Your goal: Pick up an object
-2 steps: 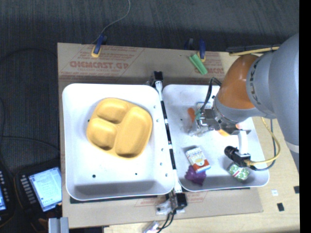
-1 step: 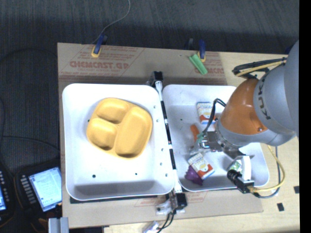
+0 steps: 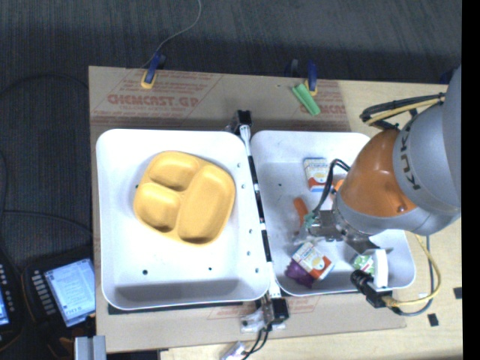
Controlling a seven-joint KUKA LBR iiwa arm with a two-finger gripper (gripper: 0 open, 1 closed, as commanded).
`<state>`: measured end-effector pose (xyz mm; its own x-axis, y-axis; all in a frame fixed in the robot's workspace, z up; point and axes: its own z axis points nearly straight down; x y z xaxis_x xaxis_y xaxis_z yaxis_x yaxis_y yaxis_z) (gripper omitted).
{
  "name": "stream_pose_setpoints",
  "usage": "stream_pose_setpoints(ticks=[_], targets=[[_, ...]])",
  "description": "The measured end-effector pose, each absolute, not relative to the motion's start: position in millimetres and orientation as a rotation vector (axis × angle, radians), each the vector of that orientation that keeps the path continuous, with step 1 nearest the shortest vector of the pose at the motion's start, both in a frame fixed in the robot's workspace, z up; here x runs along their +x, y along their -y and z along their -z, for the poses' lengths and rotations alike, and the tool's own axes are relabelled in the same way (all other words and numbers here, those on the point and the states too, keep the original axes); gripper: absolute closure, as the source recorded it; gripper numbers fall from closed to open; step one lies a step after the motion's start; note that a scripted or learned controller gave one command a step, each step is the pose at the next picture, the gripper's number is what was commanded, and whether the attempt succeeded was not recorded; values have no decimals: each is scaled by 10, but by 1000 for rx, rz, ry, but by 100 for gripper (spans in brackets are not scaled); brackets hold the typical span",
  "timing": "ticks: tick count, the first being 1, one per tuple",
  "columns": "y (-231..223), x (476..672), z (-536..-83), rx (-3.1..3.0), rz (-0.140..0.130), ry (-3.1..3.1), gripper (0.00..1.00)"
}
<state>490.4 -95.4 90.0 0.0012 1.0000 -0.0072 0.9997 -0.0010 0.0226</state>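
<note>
I log the pick as not yet done: the gripper [image 3: 324, 229] sits low in the right bin [image 3: 401, 276], just above the small carton [image 3: 313, 261] lying on the bin floor, nothing visibly lifted, and I cannot tell how its jaws stand.

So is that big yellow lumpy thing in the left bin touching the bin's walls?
Apart. The camera view shows the yellow lumpy object lying mid-floor in the left bin, with bare white floor visible all round it, between it and every wall.
</note>
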Motion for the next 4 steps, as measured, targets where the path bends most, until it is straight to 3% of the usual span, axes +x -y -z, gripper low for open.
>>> stream_pose_setpoints(ticks=[3,4], targets=[[956,4900,-898,2209,-16,-2206,0],[958,4908,-1001,2209,-18,-2205,100]])
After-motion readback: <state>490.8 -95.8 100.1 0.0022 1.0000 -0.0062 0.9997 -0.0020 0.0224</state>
